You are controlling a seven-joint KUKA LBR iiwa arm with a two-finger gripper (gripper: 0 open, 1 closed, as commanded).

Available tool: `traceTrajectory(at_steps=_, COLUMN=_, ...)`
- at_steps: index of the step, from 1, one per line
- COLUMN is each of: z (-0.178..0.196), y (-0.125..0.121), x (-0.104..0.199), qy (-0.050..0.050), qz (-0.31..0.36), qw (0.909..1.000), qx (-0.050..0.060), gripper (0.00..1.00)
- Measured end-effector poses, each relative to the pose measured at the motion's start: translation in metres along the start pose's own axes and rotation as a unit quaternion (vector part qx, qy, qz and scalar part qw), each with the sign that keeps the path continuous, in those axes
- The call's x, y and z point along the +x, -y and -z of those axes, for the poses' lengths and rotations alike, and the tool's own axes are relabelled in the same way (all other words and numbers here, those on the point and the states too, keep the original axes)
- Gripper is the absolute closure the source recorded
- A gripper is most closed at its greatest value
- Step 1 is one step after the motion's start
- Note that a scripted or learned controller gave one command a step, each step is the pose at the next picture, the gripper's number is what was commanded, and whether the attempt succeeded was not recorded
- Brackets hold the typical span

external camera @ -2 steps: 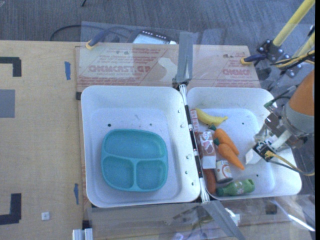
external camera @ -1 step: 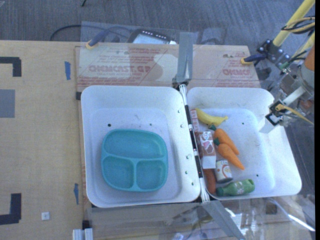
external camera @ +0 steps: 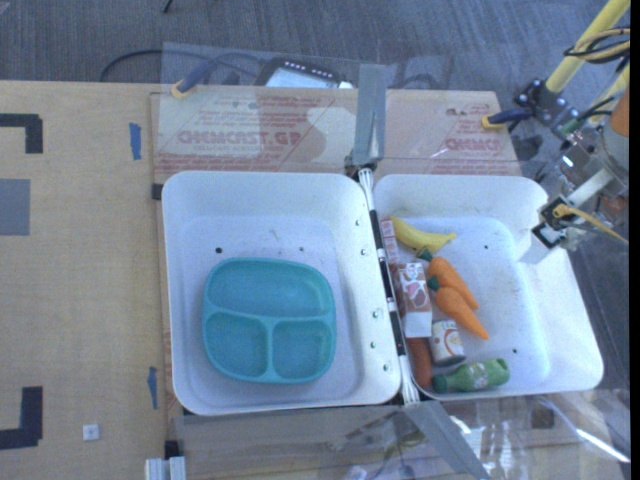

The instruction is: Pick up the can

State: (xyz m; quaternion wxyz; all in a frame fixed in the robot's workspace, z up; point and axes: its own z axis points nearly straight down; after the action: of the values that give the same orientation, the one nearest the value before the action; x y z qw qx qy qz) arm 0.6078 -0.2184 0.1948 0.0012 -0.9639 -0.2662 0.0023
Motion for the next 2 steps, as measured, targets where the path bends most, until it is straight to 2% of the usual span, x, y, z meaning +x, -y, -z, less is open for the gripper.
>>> traceTrajectory(at_steps=2, z=0.0194, y=0.0034, x=0.0048, qy=0.001, qz=0.006, qw=1.0000, qx=0.000, gripper=1.00)
